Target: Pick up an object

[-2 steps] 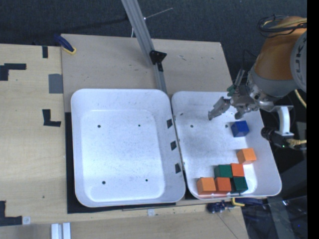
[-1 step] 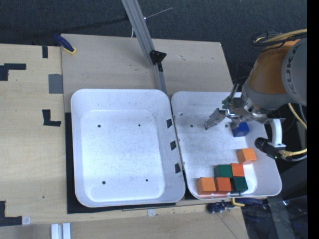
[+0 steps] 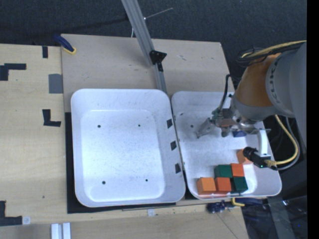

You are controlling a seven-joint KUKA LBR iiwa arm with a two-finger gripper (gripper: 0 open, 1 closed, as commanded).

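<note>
Overhead, the end effector [image 3: 204,129] hovers with fingers spread, holding nothing, above bare floor of the right bin [image 3: 192,103]; orange and green blocks [image 3: 225,178] crowd its near edge.

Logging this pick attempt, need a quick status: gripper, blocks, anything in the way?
Two-finger gripper low over right white bin, nothing between its fingers. Orange and green wooden blocks clustered at bin's near corner, untouched. Path across bin floor looks unobstructed.
</note>
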